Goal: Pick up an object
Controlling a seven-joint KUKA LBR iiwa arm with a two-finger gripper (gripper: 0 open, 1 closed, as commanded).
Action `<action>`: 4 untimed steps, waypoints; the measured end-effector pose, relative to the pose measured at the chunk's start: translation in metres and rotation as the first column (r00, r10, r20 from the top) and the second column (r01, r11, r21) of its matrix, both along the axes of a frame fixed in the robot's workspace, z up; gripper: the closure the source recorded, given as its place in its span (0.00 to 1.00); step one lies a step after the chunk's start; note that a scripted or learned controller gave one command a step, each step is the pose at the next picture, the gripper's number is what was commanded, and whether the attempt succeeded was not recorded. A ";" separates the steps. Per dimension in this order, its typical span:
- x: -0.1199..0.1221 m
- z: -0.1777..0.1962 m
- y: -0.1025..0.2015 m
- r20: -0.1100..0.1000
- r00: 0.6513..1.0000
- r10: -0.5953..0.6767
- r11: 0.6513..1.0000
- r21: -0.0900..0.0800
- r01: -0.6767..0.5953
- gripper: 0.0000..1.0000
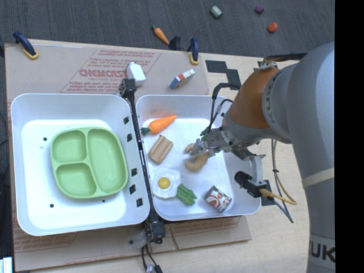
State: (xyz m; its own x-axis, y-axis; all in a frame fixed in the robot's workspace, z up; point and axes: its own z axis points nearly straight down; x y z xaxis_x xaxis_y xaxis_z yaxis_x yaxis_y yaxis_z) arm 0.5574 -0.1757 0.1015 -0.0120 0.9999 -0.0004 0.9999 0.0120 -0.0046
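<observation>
Nearest the lens, the big grey arm (pixel 301 112) sweeps in from the right, orange band above the wrist, and drops its gripper (pixel 200 148) into the right bin (pixel 187 102). It sits right over a tan, lumpy toy (pixel 197 162), likely the target, though I cannot tell how the jaws stand. Around it lie smooth plastic play foods: a tapered orange carrot (pixel 161 123), a bread-like brown block (pixel 160 149), a flat fried egg (pixel 165 183), a green vegetable piece (pixel 186 194), a small printed can (pixel 217 199). In the left bin, a pale green divided plate (pixel 89 161) waits.
</observation>
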 end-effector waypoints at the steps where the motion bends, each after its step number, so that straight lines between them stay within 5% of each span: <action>1: -0.034 0.137 0.001 0.005 1.000 -0.007 1.000 -0.001 0.007 1.00; 3: -0.032 0.157 0.002 0.006 1.000 0.004 1.000 0.000 -0.004 1.00; 4: 0.015 0.119 0.040 0.003 1.000 -0.005 1.000 0.000 0.005 1.00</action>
